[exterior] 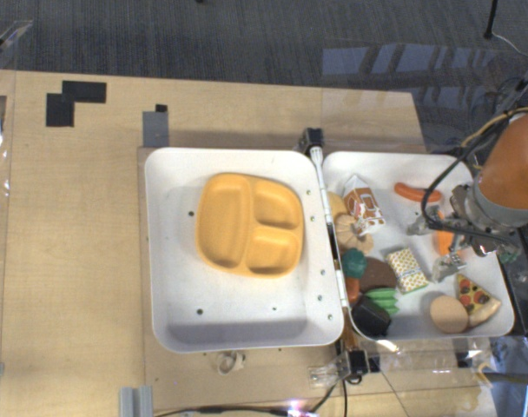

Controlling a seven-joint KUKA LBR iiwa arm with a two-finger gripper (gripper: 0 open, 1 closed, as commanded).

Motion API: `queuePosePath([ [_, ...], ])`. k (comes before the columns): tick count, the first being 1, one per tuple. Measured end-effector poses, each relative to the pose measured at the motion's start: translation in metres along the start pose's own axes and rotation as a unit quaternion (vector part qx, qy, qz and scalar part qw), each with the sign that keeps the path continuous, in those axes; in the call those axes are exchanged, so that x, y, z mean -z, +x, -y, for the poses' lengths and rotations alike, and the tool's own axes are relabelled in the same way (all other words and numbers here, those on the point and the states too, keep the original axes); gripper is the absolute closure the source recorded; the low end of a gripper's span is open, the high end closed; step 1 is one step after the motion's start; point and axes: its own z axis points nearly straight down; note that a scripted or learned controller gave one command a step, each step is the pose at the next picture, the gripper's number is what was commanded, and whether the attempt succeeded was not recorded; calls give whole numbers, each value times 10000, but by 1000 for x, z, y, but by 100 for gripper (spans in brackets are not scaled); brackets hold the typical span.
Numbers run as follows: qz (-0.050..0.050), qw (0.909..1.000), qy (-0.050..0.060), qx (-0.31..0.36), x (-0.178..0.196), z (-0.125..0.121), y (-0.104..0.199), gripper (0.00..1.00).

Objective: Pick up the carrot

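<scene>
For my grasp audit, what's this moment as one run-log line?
arm: over right bin | gripper: above carrot | grasp: unconfirmed | yellow tray: left bin

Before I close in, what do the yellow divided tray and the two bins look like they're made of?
The yellow divided tray looks like moulded plastic, matte: rounded compartments, uniform colour, soft sheen. The left bin and right bin seem smooth white plastic with rounded corners, though painted metal can't be ruled out.

Bench: pale wood top. Black L-shaped mark at 10 o'clock. Floor: dark grey carpet across 12 o'clock. Thin dark legs at 1 o'clock, possibly a stand. Clear panel at 2 o'clock reflects light.
</scene>
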Motion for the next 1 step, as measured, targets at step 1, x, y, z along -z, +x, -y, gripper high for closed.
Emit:
queuePosePath([
  [1,1,9999,2,-102,1,-11,47,0],
])
